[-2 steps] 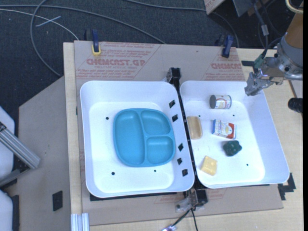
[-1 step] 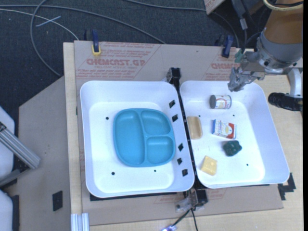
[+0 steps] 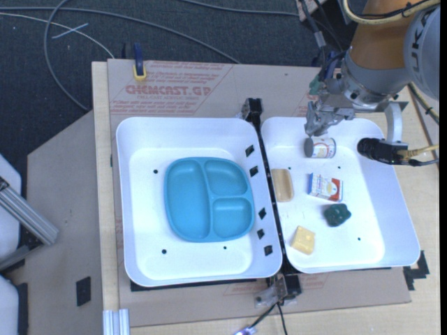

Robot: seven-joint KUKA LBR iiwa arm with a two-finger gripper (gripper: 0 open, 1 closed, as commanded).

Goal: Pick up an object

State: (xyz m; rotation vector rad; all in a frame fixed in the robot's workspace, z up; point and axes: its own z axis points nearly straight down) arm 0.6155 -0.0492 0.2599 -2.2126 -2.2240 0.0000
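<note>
Gripper [image 3: 320,132] hangs over the right bin [image 3: 391,250], at its far edge, just above a small white jar [image 3: 322,147] lying on its side; whether the jaws are wide or closed cannot be told. A good grasp probably calls for centring over the jar and descending straight. The carton [image 3: 325,186] and green lump [image 3: 338,215] lie nearer the camera.

Right bin: small white jar [image 3: 322,147] on its side at the back; red-and-white carton [image 3: 325,186], dark green lump [image 3: 338,215], tan sponge [image 3: 282,184], yellow cheese wedge [image 3: 304,239].

The bench [image 3: 174,86] bears two white bins [image 3: 133,187] side by side.
</note>
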